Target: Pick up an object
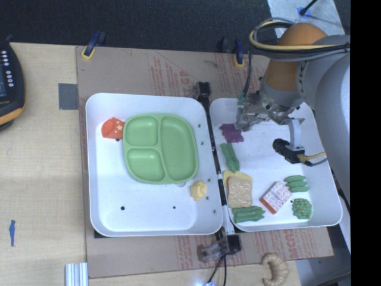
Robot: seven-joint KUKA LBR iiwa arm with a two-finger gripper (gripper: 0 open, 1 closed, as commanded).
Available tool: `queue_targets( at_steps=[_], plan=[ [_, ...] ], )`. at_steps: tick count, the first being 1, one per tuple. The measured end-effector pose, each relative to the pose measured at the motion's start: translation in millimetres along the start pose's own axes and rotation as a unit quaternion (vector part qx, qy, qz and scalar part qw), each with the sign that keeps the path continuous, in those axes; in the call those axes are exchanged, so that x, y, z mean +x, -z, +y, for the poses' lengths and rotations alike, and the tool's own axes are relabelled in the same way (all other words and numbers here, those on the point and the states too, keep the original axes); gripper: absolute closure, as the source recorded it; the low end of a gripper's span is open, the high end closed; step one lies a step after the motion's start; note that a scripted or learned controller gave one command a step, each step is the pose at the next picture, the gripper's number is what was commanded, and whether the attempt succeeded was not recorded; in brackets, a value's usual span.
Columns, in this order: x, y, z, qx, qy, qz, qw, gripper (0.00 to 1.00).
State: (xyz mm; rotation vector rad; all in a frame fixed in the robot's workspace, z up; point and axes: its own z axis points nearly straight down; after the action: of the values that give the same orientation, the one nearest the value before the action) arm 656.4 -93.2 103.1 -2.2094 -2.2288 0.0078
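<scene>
Two shallow white bins sit side by side on a brown cardboard sheet that covers a pale wooden bench; beyond the bench the floor is dark. Taking the right bin (321, 177) as the landmark, the left bin (107, 213) touches its left wall and holds a green divided plate (161, 148), with a red toy (112, 128) just left of the plate and a small yellow piece (198, 189) near the shared wall. Blue and yellow clamps grip the far edge of the cardboard.

Inside the right bin, a purple piece (231, 133) lies at the far left corner, a green pod (230, 157) just nearer than it, then a slice of toast (240, 191) and green beans (248, 214) along the near-left side. A red-and-white packet (276, 196), another green pod (296, 183) and a green bumpy piece (302, 208) lie at the near right.

The grey arm reaches in over the bin's far right, its orange band above the wrist. The gripper (245, 123) hangs over the far left corner, just beside the purple piece; I cannot tell how it is set.
</scene>
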Motion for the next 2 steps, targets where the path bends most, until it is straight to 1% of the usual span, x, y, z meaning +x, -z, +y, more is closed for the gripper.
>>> queue_targets(
  at_steps=[1, 2],
  plan=[
    [0, -1, 0, 0.0, 0.0, 0.0, 1.0, 0.0],
    [-1, 11, 0, 0.001, 0.001, 0.0, 1.0, 1.0]
  ],
)
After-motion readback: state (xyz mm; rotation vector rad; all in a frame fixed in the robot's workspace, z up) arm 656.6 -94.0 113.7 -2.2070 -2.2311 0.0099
